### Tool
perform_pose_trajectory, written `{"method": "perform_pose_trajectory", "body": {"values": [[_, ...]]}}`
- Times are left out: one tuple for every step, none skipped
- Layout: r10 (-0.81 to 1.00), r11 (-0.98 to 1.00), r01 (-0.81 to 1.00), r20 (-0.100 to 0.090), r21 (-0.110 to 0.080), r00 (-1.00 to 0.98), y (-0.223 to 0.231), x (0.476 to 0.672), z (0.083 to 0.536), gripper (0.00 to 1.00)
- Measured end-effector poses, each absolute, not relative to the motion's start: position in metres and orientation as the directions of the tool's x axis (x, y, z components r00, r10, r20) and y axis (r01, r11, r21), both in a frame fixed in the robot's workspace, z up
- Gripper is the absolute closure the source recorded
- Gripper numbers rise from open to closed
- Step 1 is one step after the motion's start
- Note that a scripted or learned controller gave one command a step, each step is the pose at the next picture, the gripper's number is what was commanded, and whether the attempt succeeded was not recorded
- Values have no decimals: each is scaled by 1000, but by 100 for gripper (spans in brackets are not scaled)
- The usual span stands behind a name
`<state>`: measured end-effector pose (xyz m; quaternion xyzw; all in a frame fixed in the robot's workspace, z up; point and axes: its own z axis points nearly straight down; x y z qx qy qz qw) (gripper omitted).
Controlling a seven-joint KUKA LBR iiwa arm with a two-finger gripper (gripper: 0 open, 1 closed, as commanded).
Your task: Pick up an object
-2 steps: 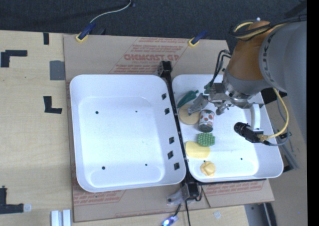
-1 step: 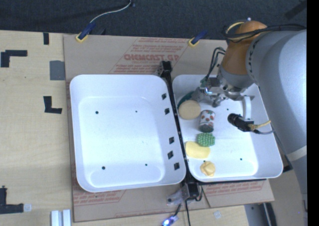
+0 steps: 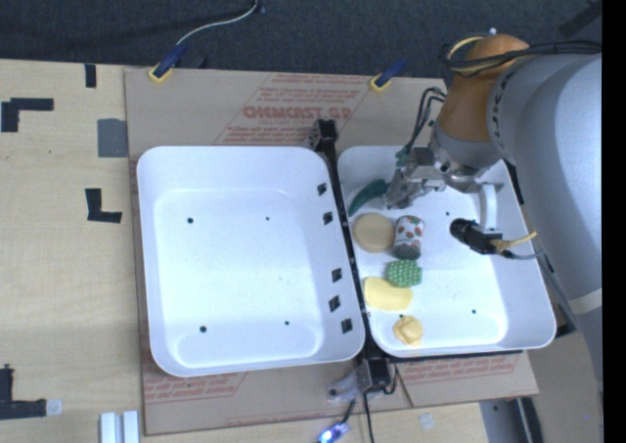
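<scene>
My gripper (image 3: 403, 189) hangs low over the far part of the right bin (image 3: 509, 333); whether it is spread or pressed together I cannot tell, and I see nothing held in it. Just nearer than it lies a round tan piece (image 3: 373, 233), my likeliest pick, with a dark green thing (image 3: 364, 196) beside it toward the bin's far left. Right of the tan piece stands a small patterned can (image 3: 409, 235), then a green knobbly lump (image 3: 403, 274), a yellow block (image 3: 386, 294) and a yellow toy (image 3: 408, 331). I judge the tan piece light, smooth, perhaps slippery; best gripped across its middle.
</scene>
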<state>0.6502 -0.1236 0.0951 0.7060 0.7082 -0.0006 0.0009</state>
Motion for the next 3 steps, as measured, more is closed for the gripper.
{"method": "perform_pose_trajectory", "body": {"values": [[1000,0,1000,-4,12,0,-143,635,260,100],[1000,3,1000,-4,17,-3,-133,644,391,100],[1000,3,1000,-4,16,-3,-136,650,522,100]]}}
